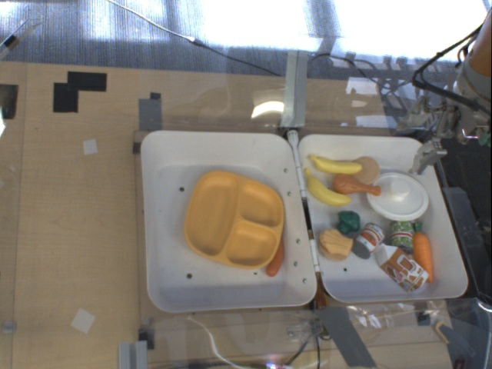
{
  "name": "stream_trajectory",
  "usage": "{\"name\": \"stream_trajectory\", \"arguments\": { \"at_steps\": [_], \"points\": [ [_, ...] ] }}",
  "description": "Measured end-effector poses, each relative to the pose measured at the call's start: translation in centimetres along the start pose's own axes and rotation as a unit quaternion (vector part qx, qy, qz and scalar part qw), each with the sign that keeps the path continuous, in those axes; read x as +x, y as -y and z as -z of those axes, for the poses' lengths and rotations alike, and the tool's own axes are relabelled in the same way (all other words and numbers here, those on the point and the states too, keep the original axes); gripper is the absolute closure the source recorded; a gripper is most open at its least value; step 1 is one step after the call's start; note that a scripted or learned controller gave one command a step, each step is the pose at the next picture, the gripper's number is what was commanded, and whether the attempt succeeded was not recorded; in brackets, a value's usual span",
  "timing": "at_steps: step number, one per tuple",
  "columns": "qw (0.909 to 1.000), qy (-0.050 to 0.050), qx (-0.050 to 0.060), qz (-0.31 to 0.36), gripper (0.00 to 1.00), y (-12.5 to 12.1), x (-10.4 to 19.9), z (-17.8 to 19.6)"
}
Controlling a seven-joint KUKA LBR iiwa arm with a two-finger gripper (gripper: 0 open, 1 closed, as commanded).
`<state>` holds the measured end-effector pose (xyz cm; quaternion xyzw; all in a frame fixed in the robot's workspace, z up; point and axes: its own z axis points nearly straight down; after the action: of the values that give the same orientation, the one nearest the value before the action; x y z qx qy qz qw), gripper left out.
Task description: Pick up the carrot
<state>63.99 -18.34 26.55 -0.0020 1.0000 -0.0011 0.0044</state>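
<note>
The 2 shallow white plastic bins sit side by side on the wooden bench, the left bin (165, 229) holding a big yellow-orange divided plastic tray (233, 218) with a small reddish sausage-shaped toy (274, 260) tucked against the tray's near right corner. The right bin (453, 279) is the crowded one. At the top right of the scene the grey arm with its orange band (475, 66) hangs over the far right corner of that bin, and what looks like the two-finger gripper (427, 154) pokes down near the bin's back edge. It is too small and cluttered there for me to tell how far apart the jaws stand, and I see nothing caught in them.

Inside the right bin, going down in size: a round white plastic bowl (397, 196), 2 yellow toy bananas (329, 179), a brown toy drumstick (356, 184), a brown-and-white carton (403, 268) lying flat, then the orange toy carrot (423, 255) lying lengthwise by the bin's right wall at the near end, touching the carton, its green top pointing toward a small green can (403, 231).

I judge the task barely started: the approach is in hand, the carrot untouched. The next move calls for travelling toward the near right corner, then descending with the jaws straddling the carrot's narrow width, clear of carton and wall.
</note>
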Motion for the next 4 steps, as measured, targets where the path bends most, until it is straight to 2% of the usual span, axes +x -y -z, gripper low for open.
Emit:
{"name": "stream_trajectory", "arguments": {
  "at_steps": [1, 2, 3, 4],
  "points": [
    [0.9978, -0.004, -0.001, -0.066, 0.0, 2.2, 6.5, -9.7],
    [0.9855, 0.022, -0.001, -0.168, 0.0, 1.7, 10.1, -12.6],
    [0.9756, 0.026, -0.002, -0.218, 0.0, 1.6, 9.5, -13.1],
    [0.9553, -0.001, -0.002, -0.296, 0.0, -8.5, 13.5, -11.3]
  ]
}}
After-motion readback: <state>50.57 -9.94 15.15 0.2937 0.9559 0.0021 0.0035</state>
